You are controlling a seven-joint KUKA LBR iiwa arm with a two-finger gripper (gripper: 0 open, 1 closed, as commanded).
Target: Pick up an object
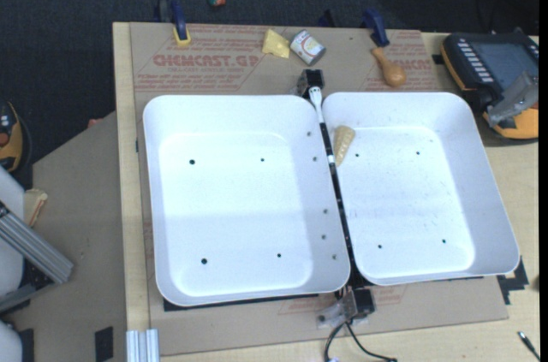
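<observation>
Cone (343, 143): leans on right bin's (479, 181) left wall, so pickable.
Claw: state cannot be told.
Surface (137, 181): carries both bins.

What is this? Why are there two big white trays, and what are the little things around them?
A camera above a bench looks down at a slant. On the bench sit two shallow white bins: the left bin and the right bin. A robot arm is meant to pick things out of them. A small tan cone lies in the right bin by the edge where the bins meet. Behind the bins lie a yellow wedge, a small box and a wooden piece.
</observation>
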